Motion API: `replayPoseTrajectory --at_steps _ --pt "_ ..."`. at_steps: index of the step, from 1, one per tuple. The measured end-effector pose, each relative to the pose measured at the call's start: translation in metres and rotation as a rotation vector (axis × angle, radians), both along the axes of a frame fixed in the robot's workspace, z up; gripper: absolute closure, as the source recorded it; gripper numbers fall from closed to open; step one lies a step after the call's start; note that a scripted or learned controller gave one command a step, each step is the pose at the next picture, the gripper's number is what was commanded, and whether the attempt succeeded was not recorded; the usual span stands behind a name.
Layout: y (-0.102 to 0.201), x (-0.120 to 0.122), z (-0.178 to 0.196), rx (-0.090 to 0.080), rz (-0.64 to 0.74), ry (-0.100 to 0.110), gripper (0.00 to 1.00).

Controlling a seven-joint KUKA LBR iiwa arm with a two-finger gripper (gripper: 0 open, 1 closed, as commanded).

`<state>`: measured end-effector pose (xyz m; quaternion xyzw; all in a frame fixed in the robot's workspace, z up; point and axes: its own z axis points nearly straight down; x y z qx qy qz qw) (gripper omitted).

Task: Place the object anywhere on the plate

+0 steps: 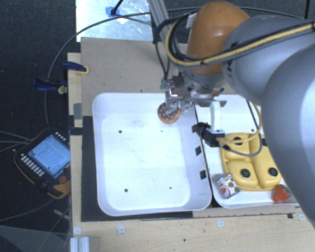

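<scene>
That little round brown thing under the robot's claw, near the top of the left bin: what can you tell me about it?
The small round brown object looks like a disc or ring, tan to reddish-brown with a paler middle; its material is hard to tell. It sits at the far right corner of the left white bin, right beneath the gripper. The metal gripper parts overlap its top edge, so they seem to touch it, but whether it is gripped or just resting on the bin floor cannot be told.

Two shallow white plastic bins (142, 193) – smooth, faintly glossy, matt brown fibreboard bench top (121, 67), glossy yellow moulded plastic toy (252, 167) in the three-o'clock bin, shiny metal gripper (171, 105), smooth grey arm (283, 72) with glossy orange band – satin sheen.
</scene>
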<state>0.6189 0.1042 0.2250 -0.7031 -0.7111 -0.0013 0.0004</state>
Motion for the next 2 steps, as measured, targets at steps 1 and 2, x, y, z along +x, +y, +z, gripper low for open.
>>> replayPoseTrajectory --at_steps 1,2 --pt "0.0115 0.0018 -0.0076 -0.002 -0.004 0.0 1.0" --pt "0.0109 0.0018 -0.0074 -0.002 -0.005 0.0 0.0"
